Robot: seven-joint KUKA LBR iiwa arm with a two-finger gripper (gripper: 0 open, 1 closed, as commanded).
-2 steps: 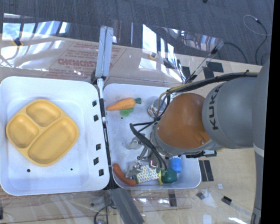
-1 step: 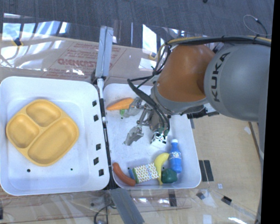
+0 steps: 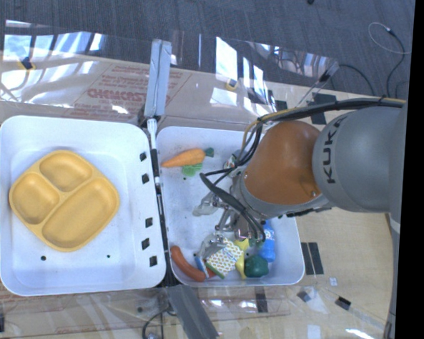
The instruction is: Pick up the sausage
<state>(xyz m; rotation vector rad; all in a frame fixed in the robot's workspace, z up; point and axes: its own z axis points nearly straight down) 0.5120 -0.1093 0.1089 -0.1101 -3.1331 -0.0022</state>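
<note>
The sausage (image 3: 185, 264) is a reddish-brown link lying at the front left corner of the right bin (image 3: 174, 199), by the bin's near wall. My gripper (image 3: 222, 217) hangs over the middle of that bin, up and to the right of the sausage and apart from it. The orange wrist band and grey arm cover much of the bin's right half. Nothing shows between the fingers.
A carrot (image 3: 185, 157) lies at the right bin's back left. A heap of toy food (image 3: 244, 257) sits at its front right, just right of the sausage. The left bin (image 3: 6, 260) holds a yellow divided plate (image 3: 63, 199).
</note>
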